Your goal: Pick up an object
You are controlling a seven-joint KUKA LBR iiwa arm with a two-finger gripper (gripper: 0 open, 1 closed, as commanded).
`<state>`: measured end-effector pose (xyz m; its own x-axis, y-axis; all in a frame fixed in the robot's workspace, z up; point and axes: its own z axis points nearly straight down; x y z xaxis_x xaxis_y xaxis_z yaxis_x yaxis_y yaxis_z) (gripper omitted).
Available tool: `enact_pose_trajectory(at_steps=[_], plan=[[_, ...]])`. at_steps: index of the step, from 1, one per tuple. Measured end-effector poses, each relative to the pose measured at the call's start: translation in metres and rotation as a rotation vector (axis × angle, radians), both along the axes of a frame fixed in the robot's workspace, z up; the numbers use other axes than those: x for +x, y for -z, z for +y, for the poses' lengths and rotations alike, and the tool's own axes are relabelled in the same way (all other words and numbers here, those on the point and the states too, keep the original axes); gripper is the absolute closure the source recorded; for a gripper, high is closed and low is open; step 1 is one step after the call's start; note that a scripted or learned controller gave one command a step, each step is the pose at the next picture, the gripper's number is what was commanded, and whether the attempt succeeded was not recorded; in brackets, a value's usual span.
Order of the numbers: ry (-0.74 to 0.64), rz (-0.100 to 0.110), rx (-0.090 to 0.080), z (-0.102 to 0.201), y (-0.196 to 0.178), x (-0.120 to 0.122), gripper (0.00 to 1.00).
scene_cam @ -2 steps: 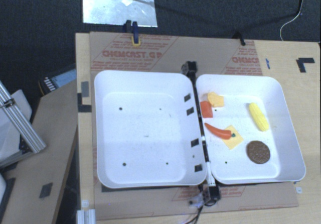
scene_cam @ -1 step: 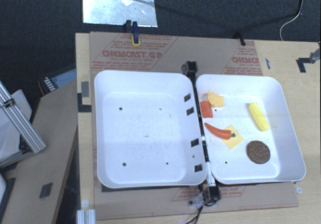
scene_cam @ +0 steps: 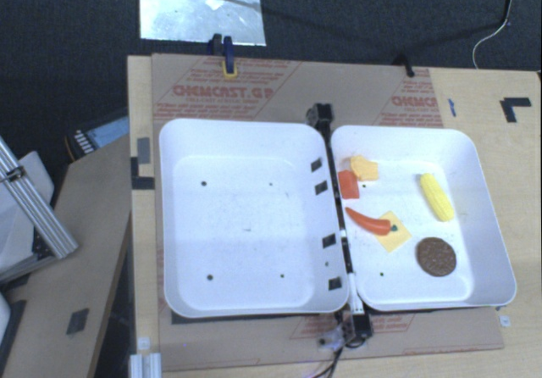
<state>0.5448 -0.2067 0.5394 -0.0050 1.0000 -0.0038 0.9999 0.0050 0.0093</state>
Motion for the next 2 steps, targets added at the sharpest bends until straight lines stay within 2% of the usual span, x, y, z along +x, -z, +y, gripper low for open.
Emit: enact_pose_trajectory(at_steps=[1,2], plan=[[-0.005,0.001,-0.001,0.0005,-0.008,0.0014,1.0],[-0.006,0.002,0.0,0.0005,-0.0076,0.0013,0.0]])
